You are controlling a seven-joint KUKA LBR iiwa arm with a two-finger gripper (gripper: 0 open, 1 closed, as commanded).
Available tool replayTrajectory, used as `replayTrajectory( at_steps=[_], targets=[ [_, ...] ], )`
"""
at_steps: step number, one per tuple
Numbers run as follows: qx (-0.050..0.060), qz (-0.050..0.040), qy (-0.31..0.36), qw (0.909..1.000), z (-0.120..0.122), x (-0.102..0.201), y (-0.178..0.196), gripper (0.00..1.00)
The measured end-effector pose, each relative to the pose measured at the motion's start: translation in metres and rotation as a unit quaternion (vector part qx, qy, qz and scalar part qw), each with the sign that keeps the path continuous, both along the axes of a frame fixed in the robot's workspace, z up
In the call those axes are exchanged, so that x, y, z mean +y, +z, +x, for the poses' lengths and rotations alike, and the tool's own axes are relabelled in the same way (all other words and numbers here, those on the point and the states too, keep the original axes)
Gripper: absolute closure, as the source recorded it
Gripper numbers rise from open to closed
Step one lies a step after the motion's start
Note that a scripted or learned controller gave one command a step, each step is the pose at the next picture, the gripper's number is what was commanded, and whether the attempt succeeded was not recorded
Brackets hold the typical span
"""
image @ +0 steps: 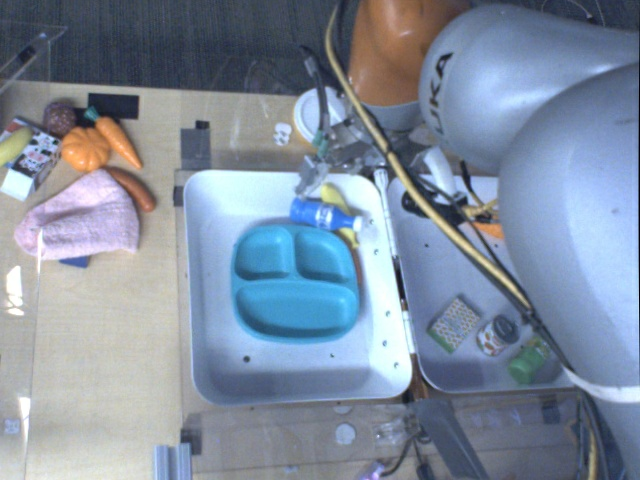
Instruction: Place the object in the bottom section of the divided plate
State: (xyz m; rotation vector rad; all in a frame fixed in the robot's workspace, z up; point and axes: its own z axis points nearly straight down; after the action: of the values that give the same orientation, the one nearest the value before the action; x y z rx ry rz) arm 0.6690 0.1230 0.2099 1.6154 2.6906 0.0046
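A blue divided plate (pixel 295 283) lies in the left white bin (pixel 215 348), its wide bottom section toward the near side. A blue bottle with a white cap (pixel 322 215) lies on its side just beyond the plate's far right corner, beside a yellow item (pixel 334 197). My gripper (pixel 312 180) hangs over the bin's far edge, just above and left of the bottle. Nothing shows between its fingers. The arm hides the area behind it.
The right bin (pixel 450 373) holds a checkered packet (pixel 455 322), a small can (pixel 494 335) and a green item (pixel 527 361). On the bench at left lie a pink cloth (pixel 80 220), carrots (pixel 122 140), a small pumpkin (pixel 84 149) and other toy food.
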Motion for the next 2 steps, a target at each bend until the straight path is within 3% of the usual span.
replayTrajectory(
  at_steps=[2],
  targets=[
    [0.0,0.0,0.0,1.0,0.0,0.0,0.0,0.0]
  ],
)
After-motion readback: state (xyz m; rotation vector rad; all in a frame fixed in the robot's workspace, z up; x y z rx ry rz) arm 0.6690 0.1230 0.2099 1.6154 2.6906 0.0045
